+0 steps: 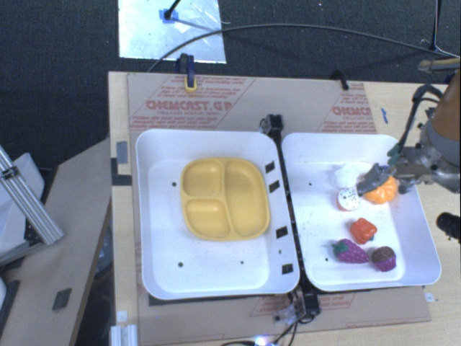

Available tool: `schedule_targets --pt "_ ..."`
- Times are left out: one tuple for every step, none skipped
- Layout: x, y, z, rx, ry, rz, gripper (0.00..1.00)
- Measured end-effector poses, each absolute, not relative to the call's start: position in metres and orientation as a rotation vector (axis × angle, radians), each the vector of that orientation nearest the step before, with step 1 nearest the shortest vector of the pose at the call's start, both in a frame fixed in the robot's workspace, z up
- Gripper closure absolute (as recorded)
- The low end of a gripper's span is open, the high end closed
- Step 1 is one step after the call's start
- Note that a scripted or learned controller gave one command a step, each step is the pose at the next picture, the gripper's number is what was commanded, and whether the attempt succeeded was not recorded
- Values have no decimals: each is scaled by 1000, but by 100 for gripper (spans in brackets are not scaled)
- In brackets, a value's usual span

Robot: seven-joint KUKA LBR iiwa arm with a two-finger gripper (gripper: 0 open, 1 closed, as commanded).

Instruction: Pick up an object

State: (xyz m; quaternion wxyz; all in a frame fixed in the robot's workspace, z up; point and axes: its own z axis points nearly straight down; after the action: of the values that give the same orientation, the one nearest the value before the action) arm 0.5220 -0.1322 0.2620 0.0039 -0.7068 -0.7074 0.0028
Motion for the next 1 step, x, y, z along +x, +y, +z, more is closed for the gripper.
schedule_targets --pt "524 -132 268 -2219 -2227 -1 0"
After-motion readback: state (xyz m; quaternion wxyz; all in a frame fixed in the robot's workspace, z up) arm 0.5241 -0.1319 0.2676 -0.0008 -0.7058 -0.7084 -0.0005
